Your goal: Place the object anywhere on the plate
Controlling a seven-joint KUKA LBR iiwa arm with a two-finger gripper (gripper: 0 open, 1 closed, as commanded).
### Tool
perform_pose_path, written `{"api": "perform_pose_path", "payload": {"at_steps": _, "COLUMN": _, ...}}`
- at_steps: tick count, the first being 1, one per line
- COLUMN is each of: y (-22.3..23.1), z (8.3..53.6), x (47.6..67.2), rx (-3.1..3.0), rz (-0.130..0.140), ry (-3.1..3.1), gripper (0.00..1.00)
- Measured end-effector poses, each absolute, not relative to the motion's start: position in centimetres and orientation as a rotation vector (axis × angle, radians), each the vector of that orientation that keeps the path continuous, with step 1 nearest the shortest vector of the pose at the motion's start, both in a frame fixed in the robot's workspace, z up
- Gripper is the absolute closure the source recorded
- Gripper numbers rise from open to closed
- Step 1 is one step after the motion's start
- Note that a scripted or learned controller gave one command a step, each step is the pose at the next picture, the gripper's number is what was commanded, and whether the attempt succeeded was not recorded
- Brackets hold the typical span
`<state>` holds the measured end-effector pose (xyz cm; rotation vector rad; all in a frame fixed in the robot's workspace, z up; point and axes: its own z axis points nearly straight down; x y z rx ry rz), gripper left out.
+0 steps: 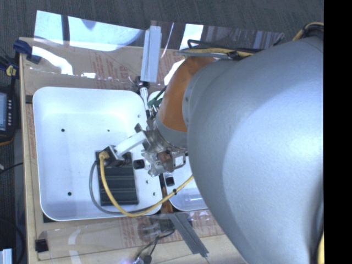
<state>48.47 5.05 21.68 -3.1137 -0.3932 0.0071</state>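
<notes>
A: Item one, claw [157,161]. Position?
B: Centre of frame, low over the right edge of the left bin [71,147], at the divide between the bins. Opening: cannot tell, lost among the wrist hardware. Nothing seen held.
A: Contact?
B: Not determinable. Small dark piece [169,180] just below and right of it. Possibly the object, too small to say.
A: Item two, the object. Location?
B: Not identified with certainty. If that dark piece, then at the seam between the bins, near the plate but not on it.
A: Handling?
B: Judged small, light and probably rigid. Best taken across its narrow width, squarely from above. Slip risk unknown.
A: Item three, plate [187,202]?
B: Pale rounded rim, lower centre, mostly under the grey arm [258,147]. Taken for the plate, not certain.
A: Remainder?
B: Orange band [173,100] above the wrist, upper centre.
</notes>
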Motion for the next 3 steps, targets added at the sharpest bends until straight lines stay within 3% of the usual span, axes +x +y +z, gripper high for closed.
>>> {"api": "perform_pose_path", "payload": {"at_steps": 1, "y": 11.5, "z": 9.6, "x": 55.0, "rx": -3.121, "rz": -0.001, "ry": -0.329, "gripper": 1.0}}
{"api": "perform_pose_path", "payload": {"at_steps": 2, "y": 7.0, "z": 19.1, "x": 56.5, "rx": -3.12, "rz": 0.004, "ry": -0.364, "gripper": 1.0}}
{"api": "perform_pose_path", "payload": {"at_steps": 3, "y": -1.3, "z": 19.0, "x": 61.2, "rx": -3.121, "rz": 0.008, "ry": -0.319, "gripper": 1.0}}
